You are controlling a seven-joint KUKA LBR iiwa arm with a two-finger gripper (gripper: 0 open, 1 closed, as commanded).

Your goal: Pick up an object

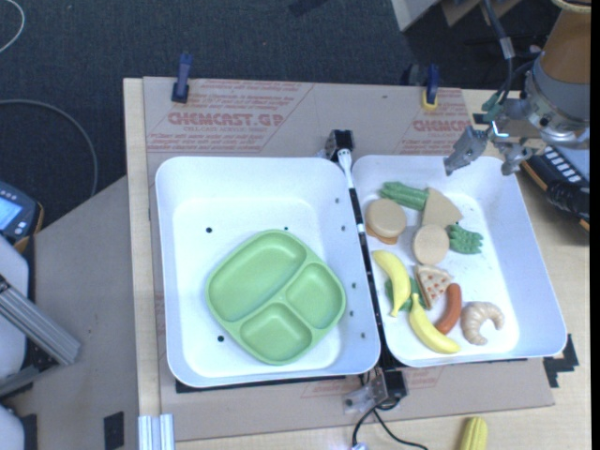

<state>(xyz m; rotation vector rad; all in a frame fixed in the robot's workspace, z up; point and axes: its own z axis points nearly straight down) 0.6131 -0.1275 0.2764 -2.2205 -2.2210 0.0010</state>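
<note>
Step in hand: approach; nothing was lifted, and the pick was judged not yet begun.
Pincer: the pincer [485, 150] hung at the upper right of the frame, above the far edge of the right bin [534, 251], its two fingers spread apart with nothing between them.
Arm: grey with an orange band, entering from the right edge of the frame.
Right bin, contents: toy food lay in a loose heap at centre right — green beans [405, 194], a round bun [385, 219], a tan wedge [440, 208], a pale disc [431, 245], a leafy green piece [465, 239], two bananas [395, 279] [429, 329], a pizza slice [432, 282], a sausage [451, 307], a croissant [481, 320].
Left bin: a green divided plate [275, 295] sat at its middle.
Likely target: the green beans and tan wedge, nearest below the pincer.
Long axis: the beans ran from upper left to lower right; the wedge pointed its narrow end toward the top of the frame.
Next move, as judged: a descent left and down, with the fingers set across the beans' short width.
Risk: neighbours touched closely, so a clean grip seemed doubtful.
</note>
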